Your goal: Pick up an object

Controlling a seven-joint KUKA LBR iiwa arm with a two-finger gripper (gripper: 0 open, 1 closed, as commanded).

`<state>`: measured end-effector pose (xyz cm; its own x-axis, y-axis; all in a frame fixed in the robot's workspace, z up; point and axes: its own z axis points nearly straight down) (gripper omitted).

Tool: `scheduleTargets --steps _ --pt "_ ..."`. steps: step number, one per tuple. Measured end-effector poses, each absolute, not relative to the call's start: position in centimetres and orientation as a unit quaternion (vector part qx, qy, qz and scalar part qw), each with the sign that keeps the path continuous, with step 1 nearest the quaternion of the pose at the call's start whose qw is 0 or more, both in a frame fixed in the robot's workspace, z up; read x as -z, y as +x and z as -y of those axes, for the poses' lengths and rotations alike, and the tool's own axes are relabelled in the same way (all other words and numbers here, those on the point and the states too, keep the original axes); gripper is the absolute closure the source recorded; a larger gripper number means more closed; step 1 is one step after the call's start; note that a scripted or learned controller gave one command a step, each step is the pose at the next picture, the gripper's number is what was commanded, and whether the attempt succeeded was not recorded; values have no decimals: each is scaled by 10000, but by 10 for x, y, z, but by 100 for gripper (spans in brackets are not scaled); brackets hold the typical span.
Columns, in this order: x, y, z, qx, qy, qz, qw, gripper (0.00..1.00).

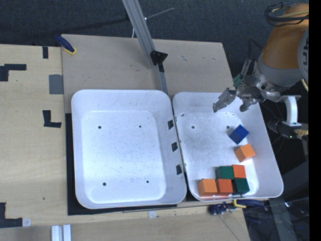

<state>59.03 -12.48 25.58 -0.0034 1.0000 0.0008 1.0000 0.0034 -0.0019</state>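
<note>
My gripper (233,103) hangs over the far edge of the right bin (200,139), its two grey fingers spread open with nothing between them. Below it in that bin lie a blue block (238,134) and a light orange block (245,152). Near the bin's front edge several blocks cluster together: an orange block (207,186), a second orange block (224,186), a red-orange block (239,171) and two green blocks (225,172), (242,185). The gripper is above and slightly left of the blue block, well apart from it.
The left bin (120,144) lies beside the right one. A slanted metal pole (143,29) crosses the bench behind the bins. A blue-and-yellow tool (65,44) lies at the bench's far left corner. Cables and the arm's body (286,49) fill the right side.
</note>
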Motion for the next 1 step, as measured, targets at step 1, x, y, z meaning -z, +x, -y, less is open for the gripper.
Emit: scheduleTargets --steps 1 --pt "-256 590 125 -3 -7061 7081 9 0"
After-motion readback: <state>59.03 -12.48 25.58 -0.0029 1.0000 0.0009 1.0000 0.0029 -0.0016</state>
